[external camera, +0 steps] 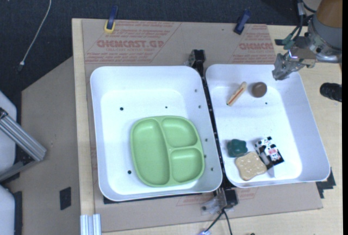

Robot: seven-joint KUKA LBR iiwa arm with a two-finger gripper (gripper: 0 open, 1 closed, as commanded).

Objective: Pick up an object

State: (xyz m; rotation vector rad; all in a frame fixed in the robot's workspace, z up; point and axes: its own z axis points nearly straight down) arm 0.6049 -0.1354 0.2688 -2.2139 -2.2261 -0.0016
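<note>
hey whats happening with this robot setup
The arm's gripper hovers over the far right corner of the right bin, holding nothing. Below lie a tan stick, brown disc, teal piece, toast slice and cow toy. The left bin holds a green divided plate.

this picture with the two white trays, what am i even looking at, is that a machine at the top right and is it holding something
Yes. That is a robot arm, and its gripper hangs over the far corner of the right bin. Nothing shows between its fingers. One camera looks down on the bench at a slant. The left bin holds a green divided plate. The right bin holds a tan stick, a brown round piece, a teal lump, a toast-like slice and a black-and-white toy.
</note>
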